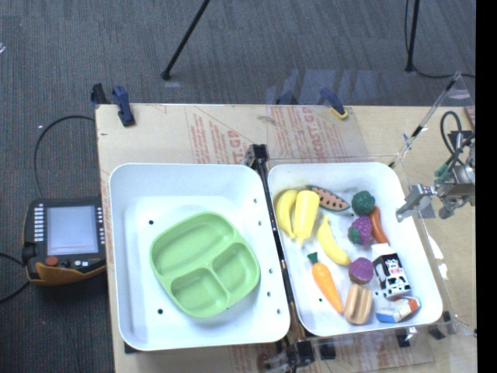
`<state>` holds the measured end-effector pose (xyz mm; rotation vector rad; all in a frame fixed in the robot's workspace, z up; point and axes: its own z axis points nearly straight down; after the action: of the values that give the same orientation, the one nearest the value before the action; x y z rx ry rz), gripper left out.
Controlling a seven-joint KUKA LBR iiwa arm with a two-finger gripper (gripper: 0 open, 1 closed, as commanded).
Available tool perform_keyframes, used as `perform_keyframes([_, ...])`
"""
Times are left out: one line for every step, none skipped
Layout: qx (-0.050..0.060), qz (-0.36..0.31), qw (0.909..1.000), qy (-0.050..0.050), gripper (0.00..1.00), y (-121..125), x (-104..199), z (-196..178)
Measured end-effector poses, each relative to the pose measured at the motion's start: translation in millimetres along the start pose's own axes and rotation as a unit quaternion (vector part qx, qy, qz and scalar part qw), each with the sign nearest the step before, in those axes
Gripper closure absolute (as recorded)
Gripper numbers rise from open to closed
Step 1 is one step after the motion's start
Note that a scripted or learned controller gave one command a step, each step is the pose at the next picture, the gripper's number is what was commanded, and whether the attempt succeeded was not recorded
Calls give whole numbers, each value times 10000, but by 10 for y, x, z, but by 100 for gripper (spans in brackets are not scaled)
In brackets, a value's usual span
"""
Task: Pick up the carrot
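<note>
The carrot (327, 284) is orange with a green top and lies in the right bin (415, 231), near the front middle, pointing toward the front right. It rests between a yellow banana (332, 243) and a tan bread roll (359, 303). My gripper (425, 199) shows as grey metal with looped cables at the right edge, hovering over the right bin's right rim, well to the right of and behind the carrot. Nothing is seen held in it.
The right bin also holds two yellow pieces (297, 211), a brown flat piece (331, 200), a green broccoli (363, 203), purple pieces (360, 231), a slim orange piece (378, 225) and a milk carton (390, 274). The left bin (132, 208) holds a green divided plate (204, 264).
</note>
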<state>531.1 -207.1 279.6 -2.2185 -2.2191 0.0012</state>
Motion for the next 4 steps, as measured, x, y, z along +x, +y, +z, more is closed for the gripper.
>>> perform_keyframes([-149,-367,9992,-69,0,-298,313,1698])
perform_keyframes([-30,-576,9983,-38,0,-510,1117,1920])
perform_keyframes([-16,428,9991,14,0,-538,1921,916])
perform_keyframes([13,1757,9844,-8,0,-560,1364,944])
